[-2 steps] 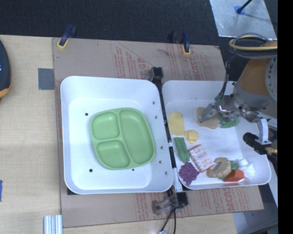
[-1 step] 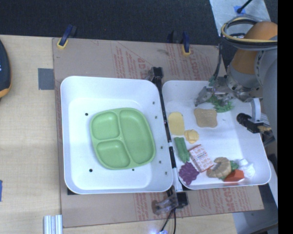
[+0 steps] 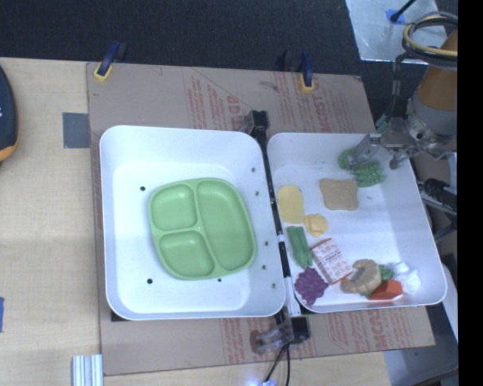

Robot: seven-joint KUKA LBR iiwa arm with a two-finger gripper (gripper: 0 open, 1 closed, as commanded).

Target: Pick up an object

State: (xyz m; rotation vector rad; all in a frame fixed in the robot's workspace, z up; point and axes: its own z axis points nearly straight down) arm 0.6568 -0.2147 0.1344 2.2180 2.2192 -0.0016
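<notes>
A cardboard sheet [image 3: 225,95] covers the wooden bench [image 3: 40,240]. In the right bin's [image 3: 423,232] near corner lie a purple toy [image 3: 309,283] and a red packet [image 3: 330,260] — farther back, a tan slice [image 3: 339,194]. At its far edge the gripper [image 3: 369,158] sits over a green toy [image 3: 365,167] — whether it pinches it, I cannot tell. The left bin [image 3: 129,159] holds a green tray [image 3: 201,227].

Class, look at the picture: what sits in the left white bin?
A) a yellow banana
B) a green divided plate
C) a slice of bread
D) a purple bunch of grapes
B: the green divided plate lies alone in the left bin, while the grapes, bread and other toy food lie in the right bin.
</notes>
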